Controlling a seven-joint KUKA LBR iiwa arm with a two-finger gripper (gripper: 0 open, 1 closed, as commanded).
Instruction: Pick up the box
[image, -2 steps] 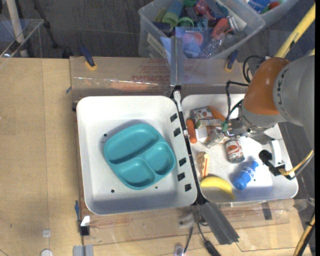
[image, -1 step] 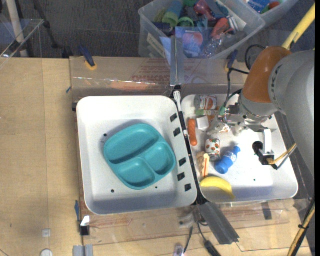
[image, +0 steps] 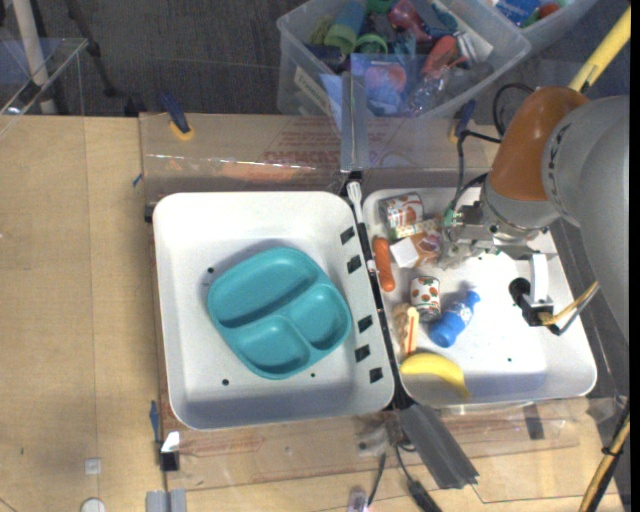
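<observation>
You have the claw (image: 452, 240) down in the far part of the right bin (image: 520, 372), reaching in under the arm's orange band (image: 525, 150), and you cannot tell from this slant how its jaws stand. Things crowd it on its left: a small white box (image: 404, 251) lies just beside it, touching or nearly touching a reddish packet (image: 430, 243) that sits right under the claw's tip, and beyond that an orange carrot-like piece (image: 384, 264) lies along the bin's dividing wall. Farther from the claw, toward the near edge, you see a small red-and-white patterned carton (image: 425, 292), a blue bottle (image: 455, 318), a yellow banana (image: 433, 369) and a pale stick-shaped item (image: 408, 327). Behind the claw, against the far wall, a red-and-white printed box (image: 403, 213) stands tilted. The white box is plain, flat and square-looking. It is to the claw's left, close but not between the jaws as far as you can see. Well away to the left, the other bin (image: 190, 380) holds a teal divided plate (image: 278, 310).
</observation>
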